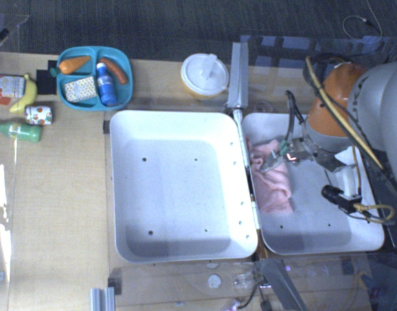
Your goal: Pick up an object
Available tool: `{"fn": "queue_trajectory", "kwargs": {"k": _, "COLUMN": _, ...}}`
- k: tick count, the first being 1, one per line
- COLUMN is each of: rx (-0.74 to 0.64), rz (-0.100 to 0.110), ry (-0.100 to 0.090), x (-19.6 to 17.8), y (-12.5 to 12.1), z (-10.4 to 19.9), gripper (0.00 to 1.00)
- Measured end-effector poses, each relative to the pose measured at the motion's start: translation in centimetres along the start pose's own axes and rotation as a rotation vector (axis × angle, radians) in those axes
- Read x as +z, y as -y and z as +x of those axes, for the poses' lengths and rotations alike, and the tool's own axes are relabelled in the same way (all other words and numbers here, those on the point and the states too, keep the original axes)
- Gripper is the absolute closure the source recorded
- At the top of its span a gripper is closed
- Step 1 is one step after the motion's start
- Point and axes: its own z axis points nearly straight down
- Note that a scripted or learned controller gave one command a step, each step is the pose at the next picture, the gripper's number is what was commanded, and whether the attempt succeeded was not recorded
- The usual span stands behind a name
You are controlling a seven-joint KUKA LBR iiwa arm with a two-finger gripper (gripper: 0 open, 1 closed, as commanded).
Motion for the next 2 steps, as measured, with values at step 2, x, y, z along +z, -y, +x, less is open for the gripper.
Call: {"fn": "queue_trajectory", "kwargs": {"k": 2, "rx": -0.083, "rz": 0.013, "ry": -0.005, "x": -0.4, "y": 7.1, "z": 2.0, "gripper": 0.00}}
